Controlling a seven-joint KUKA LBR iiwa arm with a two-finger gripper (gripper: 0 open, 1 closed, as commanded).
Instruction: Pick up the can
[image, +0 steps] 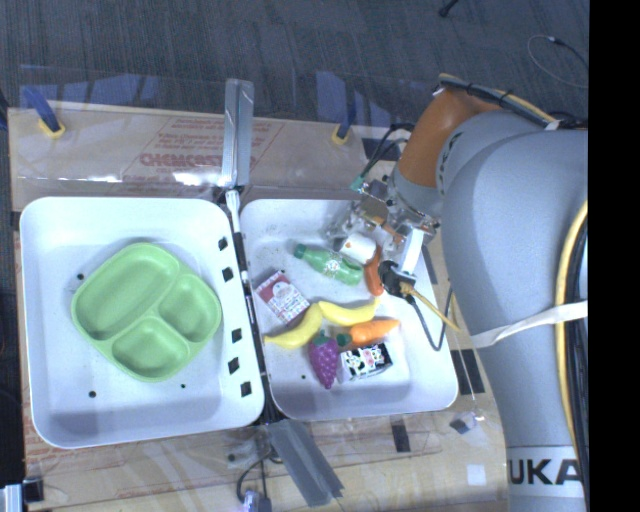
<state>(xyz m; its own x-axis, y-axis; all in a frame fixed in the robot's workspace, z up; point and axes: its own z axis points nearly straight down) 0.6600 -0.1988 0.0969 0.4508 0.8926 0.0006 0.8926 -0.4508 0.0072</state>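
Note:
A small red can with a white label (283, 297) lies on its side in the left part of the right bin (430, 385), close to the divider. My gripper (362, 232) is low over the far right part of the same bin, up and to the right of the can and well apart from it. A small white object (357, 246) sits right under the gripper. Just in front of it lies a green bottle (328, 262).
Around the can lie a banana (318, 322), two carrots (375, 328) (372, 276), purple grapes (325, 361) and a black-and-white carton (367, 360). The left bin (40, 400) holds a green divided plate (146, 310). The arm's bulk covers the right bin's right side.

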